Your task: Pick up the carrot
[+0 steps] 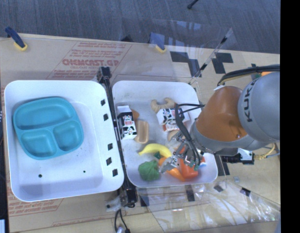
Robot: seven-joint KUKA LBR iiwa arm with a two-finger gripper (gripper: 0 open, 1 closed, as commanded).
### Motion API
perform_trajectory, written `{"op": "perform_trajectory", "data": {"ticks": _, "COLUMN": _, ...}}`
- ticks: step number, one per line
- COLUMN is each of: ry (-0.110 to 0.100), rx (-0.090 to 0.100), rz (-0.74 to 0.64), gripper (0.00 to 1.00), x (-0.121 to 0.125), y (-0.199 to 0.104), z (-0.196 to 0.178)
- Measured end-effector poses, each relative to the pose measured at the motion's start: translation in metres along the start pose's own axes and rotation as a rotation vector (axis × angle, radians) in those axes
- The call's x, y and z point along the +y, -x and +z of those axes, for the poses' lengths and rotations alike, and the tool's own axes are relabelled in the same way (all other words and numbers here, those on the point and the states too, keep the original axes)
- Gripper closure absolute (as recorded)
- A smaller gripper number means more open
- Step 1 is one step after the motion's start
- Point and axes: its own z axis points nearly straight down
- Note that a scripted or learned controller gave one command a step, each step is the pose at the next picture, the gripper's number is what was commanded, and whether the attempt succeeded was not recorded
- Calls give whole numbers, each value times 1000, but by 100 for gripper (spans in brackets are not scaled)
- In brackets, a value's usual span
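The orange carrot [173,171] lies near the front edge of the right bin [140,89], between the green broccoli [149,171] and a red-orange toy [189,171]. My gripper [182,158] is low in that bin, right above the carrot's upper side and partly covering it. The grey arm with its orange band [220,120] reaches in from the right and hides the bin's right part. I cannot make out whether the carrot is held.
The right bin also holds a yellow banana [155,150], two small cartons [126,124] [168,118], a tan bun [142,131] and a bone-shaped piece [162,104]. A blue divided plate [46,126] sits in the left bin [57,186].
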Motion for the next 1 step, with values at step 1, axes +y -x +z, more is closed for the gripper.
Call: {"op": "perform_trajectory", "data": {"ticks": 1, "ry": 2, "rx": -4, "rz": -10, "gripper": 100, "x": 3, "y": 2, "z": -11}}
